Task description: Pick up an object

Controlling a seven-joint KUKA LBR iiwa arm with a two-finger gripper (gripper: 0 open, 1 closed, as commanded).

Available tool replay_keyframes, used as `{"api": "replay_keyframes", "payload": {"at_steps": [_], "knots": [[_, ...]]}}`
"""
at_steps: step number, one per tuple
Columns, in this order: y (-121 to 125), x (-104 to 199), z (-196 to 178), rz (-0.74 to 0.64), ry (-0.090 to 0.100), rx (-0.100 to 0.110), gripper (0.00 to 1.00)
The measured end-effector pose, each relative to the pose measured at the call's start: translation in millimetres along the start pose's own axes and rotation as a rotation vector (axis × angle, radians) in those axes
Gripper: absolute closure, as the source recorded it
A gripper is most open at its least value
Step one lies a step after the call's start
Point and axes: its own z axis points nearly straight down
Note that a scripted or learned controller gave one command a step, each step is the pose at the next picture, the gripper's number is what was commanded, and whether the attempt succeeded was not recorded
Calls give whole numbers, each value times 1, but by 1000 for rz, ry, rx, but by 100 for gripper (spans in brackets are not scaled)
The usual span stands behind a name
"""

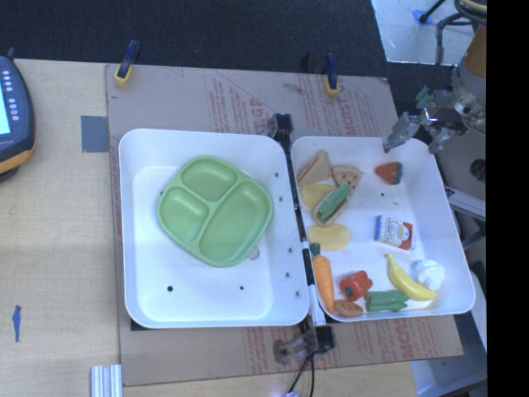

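The right bin (450,222) holds several toy foods: a red strawberry (388,172), a toast slice (315,169), a pizza slice (347,176), a green pickle (332,201), a small white carton (393,231), a carrot (323,278), a red pepper (356,284), a banana (407,278) and a white garlic bulb (428,271). My gripper (412,143) hangs above the bin's far right corner, up and right of the strawberry. Its two fingers are spread apart, open, with nothing between them.
The left bin (140,246) holds a green divided plate (216,210). A black divider with clips runs between the bins (293,222). A pendant device (12,114) lies at the far left of the bench. Yellow and blue clamps (126,64) pin the cardboard at the back.
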Motion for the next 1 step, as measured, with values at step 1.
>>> {"api": "replay_keyframes", "payload": {"at_steps": [1], "knots": [[-72,1,56,3,2,11,0]]}}
